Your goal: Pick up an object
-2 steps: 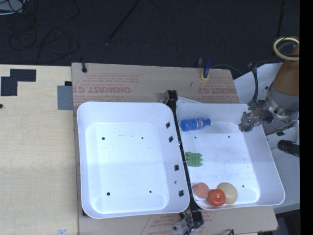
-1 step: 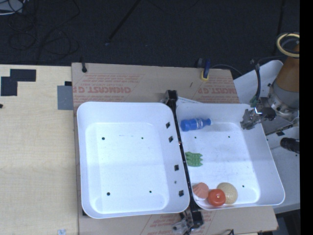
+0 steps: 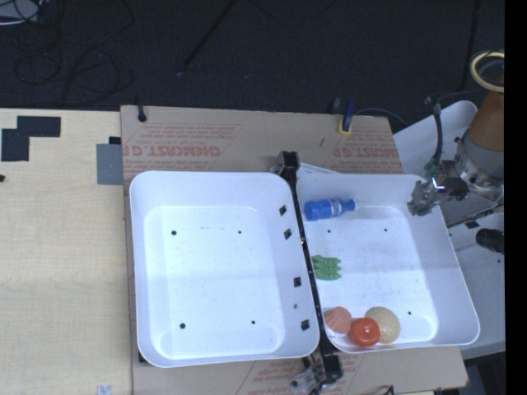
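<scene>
Gripper [image 3: 422,196] at right bin's [image 3: 445,245] far right rim, state unclear; bottle [image 3: 328,209], green piece [image 3: 326,267], three round items [image 3: 362,326] inside

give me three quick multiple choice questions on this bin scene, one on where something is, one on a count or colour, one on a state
1. Where does the blue bottle lie?
A. in the left bin
B. in the right bin, near its far edge
C. on the cardboard outside both bins

2. How many round things sit together in the near corner of the right bin?
A. one
B. three
C. five

3. How is the blue bottle placed?
A. standing upright
B. lying on its side
C. held up in the air by the hand

Answers:
1. B, the bottle rests on the right bin's floor close to the far wall.
2. B, a pale pink ball, a red ball and a tan ball cluster there.
3. B, its long side runs flat along the bin floor, and the hand is off by the bin's far right rim.
</scene>
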Motion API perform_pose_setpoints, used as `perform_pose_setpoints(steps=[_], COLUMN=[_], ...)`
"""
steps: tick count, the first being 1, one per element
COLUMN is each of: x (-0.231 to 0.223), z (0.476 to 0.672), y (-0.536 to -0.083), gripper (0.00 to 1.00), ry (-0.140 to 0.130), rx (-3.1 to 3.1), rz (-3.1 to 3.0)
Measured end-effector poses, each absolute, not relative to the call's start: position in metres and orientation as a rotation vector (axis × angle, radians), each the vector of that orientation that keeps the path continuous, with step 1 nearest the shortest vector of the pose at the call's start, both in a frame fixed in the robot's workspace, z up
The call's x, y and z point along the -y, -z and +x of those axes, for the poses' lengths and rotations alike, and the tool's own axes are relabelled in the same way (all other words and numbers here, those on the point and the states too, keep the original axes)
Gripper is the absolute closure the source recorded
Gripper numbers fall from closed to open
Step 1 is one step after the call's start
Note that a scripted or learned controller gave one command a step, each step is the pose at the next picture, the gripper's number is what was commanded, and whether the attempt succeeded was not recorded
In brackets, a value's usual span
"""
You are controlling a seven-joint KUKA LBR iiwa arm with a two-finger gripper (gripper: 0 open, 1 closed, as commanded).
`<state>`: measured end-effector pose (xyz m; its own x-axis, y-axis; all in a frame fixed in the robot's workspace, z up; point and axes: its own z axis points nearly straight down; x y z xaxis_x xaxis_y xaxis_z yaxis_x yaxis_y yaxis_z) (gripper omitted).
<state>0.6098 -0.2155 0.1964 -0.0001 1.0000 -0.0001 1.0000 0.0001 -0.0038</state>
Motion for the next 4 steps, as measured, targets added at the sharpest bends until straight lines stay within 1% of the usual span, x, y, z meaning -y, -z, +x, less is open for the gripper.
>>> perform_pose_setpoints(steps=[1,2,3,4], x=[0.152,0.155,0.215,0.213], z=[0.595,0.597,0.621,0.619], y=[-0.084,-0.089,-0.282,-0.28], gripper=[1.0,0.0,0.0,1.0], ry=[-0.003,-0.002,0.009,-0.003], rx=[2.223,2.22,2.232,2.223], rz=[-2.213,-2.22,-2.236,-2.221])
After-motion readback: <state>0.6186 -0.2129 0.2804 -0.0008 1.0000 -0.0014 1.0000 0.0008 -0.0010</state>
